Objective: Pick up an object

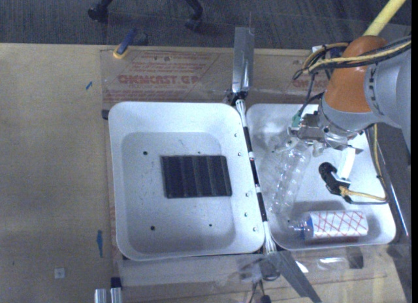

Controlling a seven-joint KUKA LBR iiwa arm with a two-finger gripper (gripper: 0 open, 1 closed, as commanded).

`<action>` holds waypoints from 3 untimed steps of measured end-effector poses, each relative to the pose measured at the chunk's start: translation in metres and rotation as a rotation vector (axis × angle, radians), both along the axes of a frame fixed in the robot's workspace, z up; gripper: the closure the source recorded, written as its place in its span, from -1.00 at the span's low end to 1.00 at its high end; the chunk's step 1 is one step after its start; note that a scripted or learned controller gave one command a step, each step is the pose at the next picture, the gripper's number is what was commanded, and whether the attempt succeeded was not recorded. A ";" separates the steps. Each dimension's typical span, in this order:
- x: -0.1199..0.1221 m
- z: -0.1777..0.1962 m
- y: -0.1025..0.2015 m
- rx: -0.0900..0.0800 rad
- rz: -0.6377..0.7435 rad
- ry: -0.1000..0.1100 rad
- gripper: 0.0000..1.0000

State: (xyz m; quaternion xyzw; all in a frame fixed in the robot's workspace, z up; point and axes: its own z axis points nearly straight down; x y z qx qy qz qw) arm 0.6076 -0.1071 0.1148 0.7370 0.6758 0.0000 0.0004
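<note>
Closest to the lens is a tube (336, 224) with a red lattice print. It lies on its side just beside the lower end of the bottle (286, 174), on the side toward the viewer. That clear bottle lies slantwise in the right bin (268, 120) and looks the likeliest thing to be picked. The tool (307, 133) sits low at the bottle's far end, close to or touching it. How wide it stands, and whether it has anything in it, I cannot tell, because the arm (356, 86) and the glare hide that. A dark ribbed mat (196, 176) lies flat, well apart from the bottle, in the left bin (130, 132).

The risk lies in the bottle itself. It is thin, slick and round, and taken near one end it could squirt out sideways or crumple as the tool closes. If it lifts at all, the long free end would likely sag and swing, knocking the tube or catching the wall between the bins. A clear surface also makes depth easy to misjudge, so the tool may close on nothing.
</note>
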 end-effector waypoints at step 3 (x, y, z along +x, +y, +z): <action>-0.054 -0.026 -0.014 -0.002 0.422 -0.008 -1.00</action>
